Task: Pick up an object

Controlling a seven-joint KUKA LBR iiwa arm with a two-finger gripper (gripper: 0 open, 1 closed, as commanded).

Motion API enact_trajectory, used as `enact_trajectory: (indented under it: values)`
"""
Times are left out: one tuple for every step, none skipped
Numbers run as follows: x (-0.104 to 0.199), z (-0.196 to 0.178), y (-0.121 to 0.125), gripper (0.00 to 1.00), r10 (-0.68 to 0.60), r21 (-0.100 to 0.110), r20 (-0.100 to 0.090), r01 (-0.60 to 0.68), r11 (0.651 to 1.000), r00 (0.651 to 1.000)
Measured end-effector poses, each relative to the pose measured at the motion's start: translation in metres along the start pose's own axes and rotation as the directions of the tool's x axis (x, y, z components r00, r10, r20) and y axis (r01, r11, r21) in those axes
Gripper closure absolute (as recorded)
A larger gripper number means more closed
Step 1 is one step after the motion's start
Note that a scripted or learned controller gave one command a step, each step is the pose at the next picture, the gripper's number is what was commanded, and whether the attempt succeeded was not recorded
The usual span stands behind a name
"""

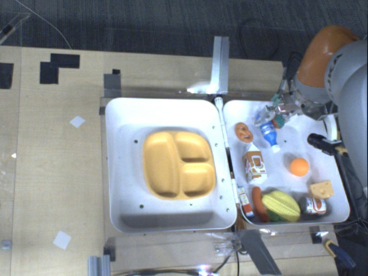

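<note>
My gripper [278, 112] hangs over the far part of the right bin [342, 211], below the orange-banded wrist. A small blue and white bottle [268, 135] lies directly under and in front of it; whether they touch is unclear. Further objects in this bin are a brown pretzel [244, 132], a small carton [254, 167], an orange ball [299, 167], a cheese wedge [321, 189], a can [315, 207], a yellow corn cob [282, 206] and a red sausage [257, 203].
The left bin [118, 165] holds a yellow divided tray [178, 164]. A metal divider post [220, 68] stands between the bins at the back. The grey arm [351, 91] covers the right bin's far right corner.
</note>
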State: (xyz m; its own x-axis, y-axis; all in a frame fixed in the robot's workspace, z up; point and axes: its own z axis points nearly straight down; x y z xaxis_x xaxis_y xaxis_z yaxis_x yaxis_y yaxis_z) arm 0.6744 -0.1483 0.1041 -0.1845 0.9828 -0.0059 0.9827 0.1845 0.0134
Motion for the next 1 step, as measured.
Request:
enact_trajectory:
  values:
    - [0.0734, -0.0852, 0.0121, 1.00, 0.304, 0.004, -0.003, -0.304, 0.953, 0.953]
